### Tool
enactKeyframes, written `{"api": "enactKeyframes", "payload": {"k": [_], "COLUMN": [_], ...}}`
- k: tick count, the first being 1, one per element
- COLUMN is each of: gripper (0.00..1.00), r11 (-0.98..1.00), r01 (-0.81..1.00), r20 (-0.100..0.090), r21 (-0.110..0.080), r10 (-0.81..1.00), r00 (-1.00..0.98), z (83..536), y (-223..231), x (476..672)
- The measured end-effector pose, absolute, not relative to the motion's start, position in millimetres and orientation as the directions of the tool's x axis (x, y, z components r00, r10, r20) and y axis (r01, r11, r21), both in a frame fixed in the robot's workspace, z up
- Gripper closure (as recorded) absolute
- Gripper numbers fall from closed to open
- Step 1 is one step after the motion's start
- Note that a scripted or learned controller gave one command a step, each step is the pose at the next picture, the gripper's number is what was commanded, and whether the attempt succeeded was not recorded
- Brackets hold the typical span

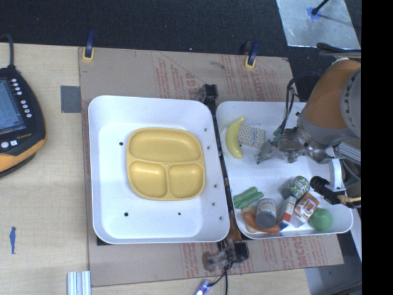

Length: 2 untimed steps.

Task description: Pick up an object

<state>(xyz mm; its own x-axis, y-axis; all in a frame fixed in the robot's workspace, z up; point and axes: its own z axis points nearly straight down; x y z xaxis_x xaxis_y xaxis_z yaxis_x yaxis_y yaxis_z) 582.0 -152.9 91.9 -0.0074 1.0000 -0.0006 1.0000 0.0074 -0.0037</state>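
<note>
Currently the pincer [265, 155] hangs low in the right bin [258, 110], approx. at 9 o'clock from the arm's wrist, and I cannot tell if it is open or closed, nor that it holds anything. I judge the step is the approach, w/ no grasp made yet.

Nearest candidates: a banana [234, 138] at 10 o'clock from the pincer, just beside a small patterned box [252, 136]. The banana's long axis runs approx. 12 to 6 o'clock, curve bulging to 9. Next move probably needs the pincer to line across this axis, then descend.

Other items (green beans [247, 197], a can [266, 212], a green ball [321, 219]) lie at 5-6 o'clock. The left bin [107, 115] carries a yellow divided plate [166, 163].
</note>
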Motion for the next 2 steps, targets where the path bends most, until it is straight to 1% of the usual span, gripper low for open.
{"api": "enactKeyframes", "payload": {"k": [1, 2], "gripper": [0.00, 0.00], "r11": [0.006, 0.008], "r01": [1.000, 1.000], "r20": [-0.001, -0.001], "r21": [-0.004, -0.004], "r10": [1.000, 1.000], "r00": [-0.006, -0.008], "z": [92, 92], "y": [-172, -116], "x": [507.7, 578.3]}}
